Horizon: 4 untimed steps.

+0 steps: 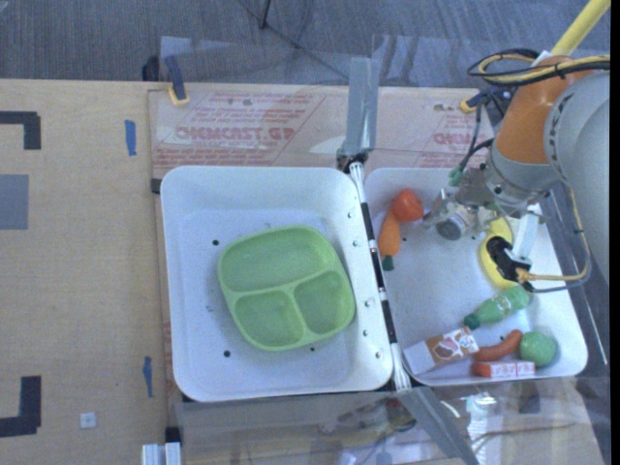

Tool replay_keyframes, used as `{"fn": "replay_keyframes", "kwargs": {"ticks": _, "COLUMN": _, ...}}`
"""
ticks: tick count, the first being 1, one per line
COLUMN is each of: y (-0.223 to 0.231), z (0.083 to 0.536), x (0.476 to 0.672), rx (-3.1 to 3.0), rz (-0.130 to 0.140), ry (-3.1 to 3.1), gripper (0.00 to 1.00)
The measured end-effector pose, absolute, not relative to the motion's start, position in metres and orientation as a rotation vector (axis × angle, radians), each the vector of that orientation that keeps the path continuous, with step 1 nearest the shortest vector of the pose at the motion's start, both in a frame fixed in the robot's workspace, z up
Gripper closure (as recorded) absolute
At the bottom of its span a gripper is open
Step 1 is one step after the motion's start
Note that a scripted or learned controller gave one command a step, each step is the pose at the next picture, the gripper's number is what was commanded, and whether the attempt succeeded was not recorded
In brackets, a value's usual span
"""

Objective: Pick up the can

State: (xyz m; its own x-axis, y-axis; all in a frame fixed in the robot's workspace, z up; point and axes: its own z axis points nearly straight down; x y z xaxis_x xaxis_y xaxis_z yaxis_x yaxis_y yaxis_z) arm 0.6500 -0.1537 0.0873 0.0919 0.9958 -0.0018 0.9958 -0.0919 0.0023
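gripper (463, 211) is right on what looks like the can (449, 227), just right of the carrot (390, 232), can't tell the jaws, could nudge it away

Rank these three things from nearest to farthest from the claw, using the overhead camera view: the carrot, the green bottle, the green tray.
Measured from the claw, in the right bin:
1. Carrot, just to its left, by the wall between the bins.
2. Green bottle, below it, toward the right bin's front.
3. Green tray, far left, in the left bin.
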Motion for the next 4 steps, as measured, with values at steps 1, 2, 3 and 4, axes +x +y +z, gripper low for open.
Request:
{"fn": "replay_keyframes", "kwargs": {"ticks": 1, "y": -0.153, "z": 0.099, "x": 0.651, "rx": 2.314, "rz": -0.003, "ry": 2.117, "gripper": 1.00}}
{"fn": "replay_keyframes", "kwargs": {"ticks": 2, "y": -0.132, "z": 0.214, "x": 0.668, "rx": 2.467, "rz": 0.001, "ry": 1.942, "gripper": 1.00}}
{"fn": "replay_keyframes", "kwargs": {"ticks": 3, "y": -0.131, "z": 0.224, "x": 0.669, "rx": 2.460, "rz": 0.001, "ry": 1.944, "gripper": 1.00}}
{"fn": "replay_keyframes", "kwargs": {"ticks": 4, "y": -0.129, "z": 0.235, "x": 0.670, "rx": 2.453, "rz": 0.002, "ry": 1.947, "gripper": 1.00}}
